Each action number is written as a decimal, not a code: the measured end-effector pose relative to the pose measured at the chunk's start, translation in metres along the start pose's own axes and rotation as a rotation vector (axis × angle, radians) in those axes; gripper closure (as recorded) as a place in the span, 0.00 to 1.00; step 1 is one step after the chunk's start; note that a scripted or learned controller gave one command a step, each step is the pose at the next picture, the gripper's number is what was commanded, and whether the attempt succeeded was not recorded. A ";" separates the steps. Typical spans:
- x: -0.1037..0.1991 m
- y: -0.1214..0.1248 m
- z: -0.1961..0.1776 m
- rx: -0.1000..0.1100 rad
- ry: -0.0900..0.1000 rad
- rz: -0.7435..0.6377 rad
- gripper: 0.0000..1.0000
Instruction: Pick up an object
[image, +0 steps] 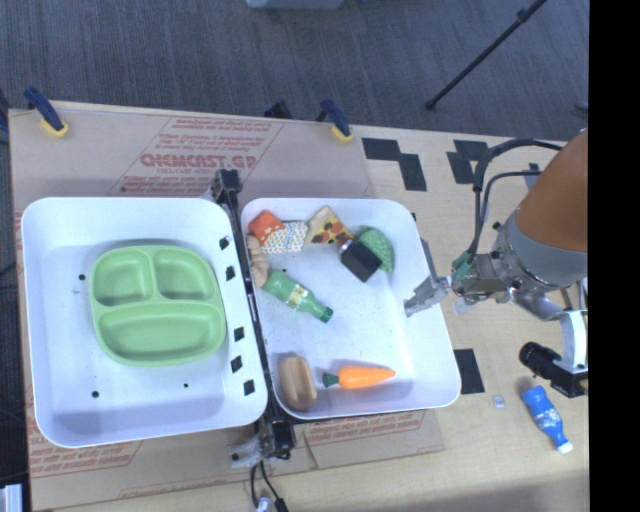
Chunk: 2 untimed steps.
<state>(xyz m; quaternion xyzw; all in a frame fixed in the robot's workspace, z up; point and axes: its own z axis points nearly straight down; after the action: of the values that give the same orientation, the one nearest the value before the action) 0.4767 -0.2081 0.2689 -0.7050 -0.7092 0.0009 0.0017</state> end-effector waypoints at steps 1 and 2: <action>0.025 0.061 0.109 0.003 0.001 0.074 0.00; 0.055 0.111 0.177 -0.001 0.000 0.002 0.00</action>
<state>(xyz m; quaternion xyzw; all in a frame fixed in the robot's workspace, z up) 0.5864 -0.1524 0.0912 -0.7056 -0.7086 0.0008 0.0014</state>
